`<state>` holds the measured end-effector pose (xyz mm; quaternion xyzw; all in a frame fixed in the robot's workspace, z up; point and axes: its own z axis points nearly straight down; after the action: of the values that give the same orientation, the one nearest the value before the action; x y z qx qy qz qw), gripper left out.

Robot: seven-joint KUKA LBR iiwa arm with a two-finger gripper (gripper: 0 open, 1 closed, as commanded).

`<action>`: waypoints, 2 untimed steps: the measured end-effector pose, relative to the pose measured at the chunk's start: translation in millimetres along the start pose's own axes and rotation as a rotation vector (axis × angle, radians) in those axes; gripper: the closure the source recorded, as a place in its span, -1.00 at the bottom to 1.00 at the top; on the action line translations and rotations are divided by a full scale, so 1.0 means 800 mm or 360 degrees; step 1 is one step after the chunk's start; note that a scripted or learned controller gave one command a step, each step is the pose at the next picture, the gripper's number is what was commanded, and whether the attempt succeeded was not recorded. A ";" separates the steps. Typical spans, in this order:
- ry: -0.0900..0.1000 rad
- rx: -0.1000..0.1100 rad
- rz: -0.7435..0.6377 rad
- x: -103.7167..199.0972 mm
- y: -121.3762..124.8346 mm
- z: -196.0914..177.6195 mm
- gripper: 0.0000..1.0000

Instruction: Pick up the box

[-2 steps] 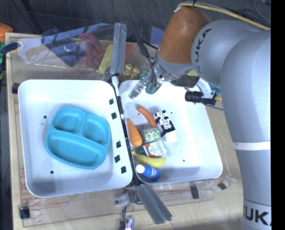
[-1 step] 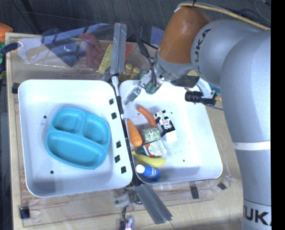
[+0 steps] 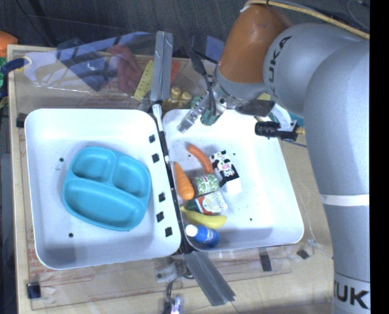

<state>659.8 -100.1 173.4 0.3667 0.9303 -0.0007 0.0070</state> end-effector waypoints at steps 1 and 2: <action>0.0000 0.0000 0.0000 0.000 0.000 0.000 -1.00; -0.0007 -0.0003 -0.0006 -0.001 0.001 -0.014 1.00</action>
<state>660.9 -100.1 184.3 0.3650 0.9310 -0.0007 0.0096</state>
